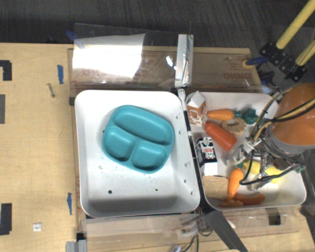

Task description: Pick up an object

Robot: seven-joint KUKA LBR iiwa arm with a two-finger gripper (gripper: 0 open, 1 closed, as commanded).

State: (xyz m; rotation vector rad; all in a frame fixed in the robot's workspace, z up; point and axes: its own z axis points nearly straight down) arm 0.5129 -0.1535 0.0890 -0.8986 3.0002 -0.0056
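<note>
Objects for picking are all crowding the right bin (299,193): a small carton (197,108) leaning at the far-left corner, two carrots (220,115) and (220,135) lying slantwise beside it, a black-and-white packet (206,150) along the left wall, a slice of bread (216,186) at the near-left corner, a smaller orange piece (234,183) standing over a reddish sausage (245,199) along the near edge, something yellow (269,171) showing under the cables. A teal scrap (248,114) is sitting near the far wall.

Left bin (89,156) is carrying a teal divided plate (138,138) alone, lying flat near its middle — well apart from the pile, so not in play, I judge.

Arm is reaching in from the right, orange band (302,121) hanging over the right bin's right half. Claw (248,161) is sitting low among the items, by the small orange piece and the yellow thing; wiring is masking it, so whether it is released or clenched I cannot tell. Nothing is showing plainly as gripped.

Judgement: it is going for the heap because targets are densest there; crowding is risking a glancing, empty grab.
</note>
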